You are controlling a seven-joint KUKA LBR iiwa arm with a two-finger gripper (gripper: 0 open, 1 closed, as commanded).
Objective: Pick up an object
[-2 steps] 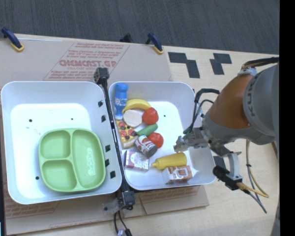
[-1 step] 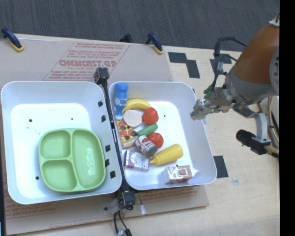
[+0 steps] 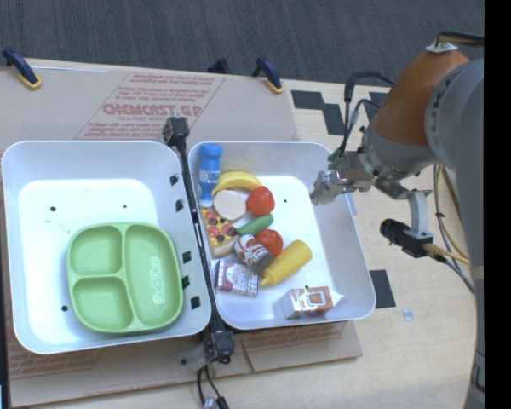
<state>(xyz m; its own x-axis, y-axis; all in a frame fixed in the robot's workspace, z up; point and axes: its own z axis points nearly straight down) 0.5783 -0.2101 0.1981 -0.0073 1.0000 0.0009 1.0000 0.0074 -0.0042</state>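
Two shallow white plastic bins side by side on the brown cardboard-covered counter (image 3: 264,118), left bin (image 3: 34,164) and right bin (image 3: 345,262). Partly hidden under the left bin: red print on the cardboard, readable as "CHEMCAST GP", smaller lines too fine to read. In the left bin, a light green plastic tray with three compartments (image 3: 123,277), faint raised lettering on it, not legible.

In the right bin, a crowded pile near the dividing wall: blue plastic bottle with a white label (image 3: 209,170), label text unreadable; yellow toy banana (image 3: 238,181), half covered by a beige round slice (image 3: 231,204); red toy tomato (image 3: 261,200); green toy pepper (image 3: 254,225); pizza slice toy (image 3: 216,231), cut off by its neighbours; red and white can (image 3: 252,250); yellow plastic bottle lying on its side (image 3: 287,262); flat pink and white packet (image 3: 237,278); small brown and white carton (image 3: 310,302), print too small to read.

Grey metal end effector (image 3: 326,187) over the right rim of the right bin, apart from the pile, nothing seen between the fingers; open or closed cannot be told. Grey arm with orange band (image 3: 413,92) cut off at the right side.
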